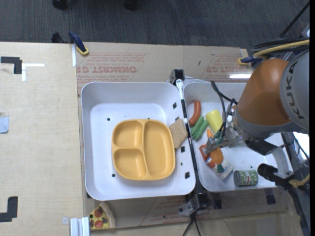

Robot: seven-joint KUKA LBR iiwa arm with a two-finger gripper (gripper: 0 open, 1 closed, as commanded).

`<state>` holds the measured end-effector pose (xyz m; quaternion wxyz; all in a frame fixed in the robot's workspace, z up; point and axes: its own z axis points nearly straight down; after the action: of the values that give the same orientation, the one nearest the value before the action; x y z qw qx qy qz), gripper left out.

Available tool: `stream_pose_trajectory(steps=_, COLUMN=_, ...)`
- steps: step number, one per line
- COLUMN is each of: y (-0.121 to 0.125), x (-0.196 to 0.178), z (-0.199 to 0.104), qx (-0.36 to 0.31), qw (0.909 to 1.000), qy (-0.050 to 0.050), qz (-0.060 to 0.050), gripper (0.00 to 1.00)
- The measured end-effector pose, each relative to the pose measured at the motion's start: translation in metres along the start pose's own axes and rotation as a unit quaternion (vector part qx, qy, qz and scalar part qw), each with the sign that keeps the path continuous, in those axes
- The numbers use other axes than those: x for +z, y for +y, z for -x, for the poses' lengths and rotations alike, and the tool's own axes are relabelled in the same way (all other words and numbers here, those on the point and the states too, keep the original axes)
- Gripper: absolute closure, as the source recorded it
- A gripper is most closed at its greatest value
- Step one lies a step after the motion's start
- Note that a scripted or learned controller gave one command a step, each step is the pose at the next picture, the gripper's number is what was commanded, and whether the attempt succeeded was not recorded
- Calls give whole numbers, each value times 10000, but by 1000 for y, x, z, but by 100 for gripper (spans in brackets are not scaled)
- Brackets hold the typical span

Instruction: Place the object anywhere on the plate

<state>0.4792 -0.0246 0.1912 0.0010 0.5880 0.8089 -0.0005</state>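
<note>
Plate, yellow plastic, three compartments (pixel 143 149): lies flat in the left white shallow bin (pixel 93 132), rims rounded, surface smooth and matte. Nothing lies in any compartment. A tan, cracker-like square slice (pixel 178 132) leans at the plate's right edge, touching it, against the bin wall.

Right white bin (pixel 256 154): toy food in a loose cluster. Red sausage-shaped piece (pixel 195 112) at top, green pod-like pieces (pixel 199 129) just below it, a glossy yellow pepper-shaped piece (pixel 213 119) beside them. Lower down, an orange carrot-like piece (pixel 214 156), a small labelled packet (pixel 224 169) touching it, and a green-labelled can on its side (pixel 245 177) near the right.

Gripper (pixel 216 142), metal, hangs low over the cluster, just above the orange piece; the grey and orange arm (pixel 266 100) covers much of the bin behind it. Jaws: cannot tell how far apart they stand, nor whether anything sits between them. Which object is the one to move is not settled by this view; the orange piece is the likeliest.

Judgement: step in hand is the pick. Items crowd together, so a straight-down approach on one piece, clear of the packet, should avoid dragging neighbours. Smooth hard plastic may slip; grip across the narrow width, lift clear of both bin walls, release low over a wide compartment.
</note>
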Motion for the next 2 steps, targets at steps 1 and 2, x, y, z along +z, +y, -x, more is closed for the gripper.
stream_pose_trajectory(steps=1, y=55, x=-45, z=-74, qx=-953, qw=9954, qy=1, qz=3, gripper=100)
stream_pose_trajectory(steps=2, y=82, x=-26, z=-115, qx=174, qw=9998, qy=-2, qz=-20, gripper=100)
